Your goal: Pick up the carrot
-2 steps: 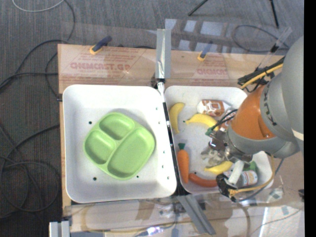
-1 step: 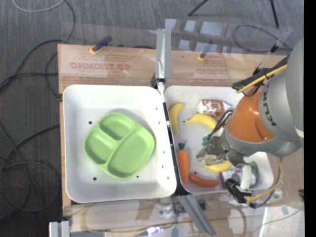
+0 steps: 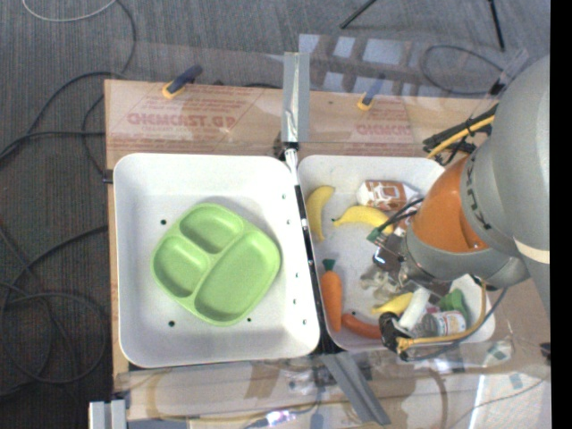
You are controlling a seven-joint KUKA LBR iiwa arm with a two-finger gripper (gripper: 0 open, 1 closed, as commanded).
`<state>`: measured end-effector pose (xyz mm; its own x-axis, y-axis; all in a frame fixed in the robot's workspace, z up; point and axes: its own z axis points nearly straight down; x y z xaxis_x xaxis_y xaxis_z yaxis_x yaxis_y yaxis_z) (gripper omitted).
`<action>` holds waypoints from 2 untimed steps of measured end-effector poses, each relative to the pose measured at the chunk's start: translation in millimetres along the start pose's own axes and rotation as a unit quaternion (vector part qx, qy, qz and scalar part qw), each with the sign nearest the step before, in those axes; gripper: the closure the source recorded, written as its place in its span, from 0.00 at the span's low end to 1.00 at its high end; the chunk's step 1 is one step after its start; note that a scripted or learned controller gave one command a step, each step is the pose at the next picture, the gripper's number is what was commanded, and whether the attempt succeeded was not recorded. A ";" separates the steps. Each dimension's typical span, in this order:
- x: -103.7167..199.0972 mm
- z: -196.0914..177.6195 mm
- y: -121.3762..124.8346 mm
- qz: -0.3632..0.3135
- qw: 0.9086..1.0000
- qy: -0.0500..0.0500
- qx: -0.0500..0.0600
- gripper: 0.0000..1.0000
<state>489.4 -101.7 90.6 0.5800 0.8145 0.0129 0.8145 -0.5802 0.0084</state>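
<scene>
The carrot [image 3: 332,298] is orange with a small green top and lies lengthwise near the left wall of the right bin [image 3: 312,266]. My gripper [image 3: 387,278] hangs low over the middle of that bin, under the grey arm's orange band [image 3: 444,214]. It is roughly a hand's width to the right of the carrot and apart from it. The arm hides the gripper's tips among the clutter.
Two yellow bananas [image 3: 319,211] [image 3: 362,214] and a brown packet [image 3: 386,191] lie at the back of the right bin. A red pepper-like piece [image 3: 362,327], a small yellow item [image 3: 393,304] and a bottle [image 3: 442,322] crowd its front. The left bin [image 3: 134,239] holds a green divided plate [image 3: 217,263].
</scene>
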 end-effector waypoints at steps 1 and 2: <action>-2.0 1.7 0.0 0.001 1.000 -0.002 0.000 0.00; -3.2 -6.6 -1.0 0.001 1.000 -0.004 0.002 1.00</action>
<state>486.6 -103.8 97.2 0.5816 0.8135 0.0045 0.8135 -0.5816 0.0044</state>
